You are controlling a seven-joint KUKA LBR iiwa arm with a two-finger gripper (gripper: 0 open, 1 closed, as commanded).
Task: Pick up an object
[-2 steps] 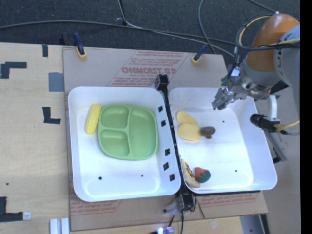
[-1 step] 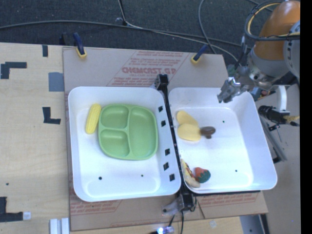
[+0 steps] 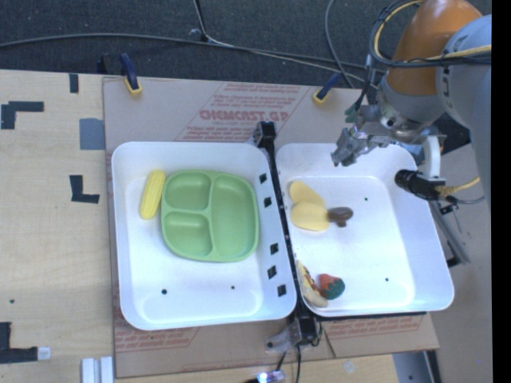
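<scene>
The gripper [image 3: 349, 152] hangs over the far rim of the right bin [image 3: 415, 238], apparently poised above its contents so it can drop onto one; whether it is wide or narrow I cannot tell from this slant, and nothing is visible in its grasp. The likeliest targets lie in that bin: 2 yellow pieces [image 3: 306, 207] touching each other, their joint long axis running from far-left to near-right, with a small brown object [image 3: 341, 214] just beside them. The green tray [image 3: 210, 215] and corn cob [image 3: 152, 194], which lies lengthwise near-to-far, sit in the left bin [image 3: 140, 290], well apart from the arm.

Bench [image 3: 48, 238] under cardboard sheet [image 3: 231, 110], bins [image 3: 128, 238]
</scene>
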